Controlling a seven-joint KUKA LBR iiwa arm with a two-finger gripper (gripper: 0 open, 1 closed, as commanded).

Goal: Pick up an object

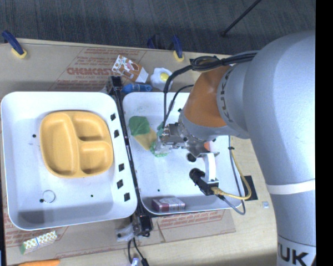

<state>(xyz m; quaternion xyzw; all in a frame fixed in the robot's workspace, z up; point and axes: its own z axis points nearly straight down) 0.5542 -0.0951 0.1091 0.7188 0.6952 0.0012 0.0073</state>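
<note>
On your left, the left bin (11, 148) carries a yellow divided tray (76, 143) lying flat in its middle, and a small clear ring (48, 196) near its front corner, both well apart from the arm's work. Move right across the black divider and you reach the right bin (172, 176), where the likely targets sit: a green and yellow soft item (141, 131) against the bin's left side, and a small red box (169, 205) lying flat by the near wall. The hand (167, 139) sits low over the bin floor, just beside the green item's right edge and apparently touching it; you cannot tell how wide it stands or whether it has anything. Behind it the arm (266, 93) reaches in from the right, orange band (205, 101) above the wrist, cables looping toward the near wall.
</note>
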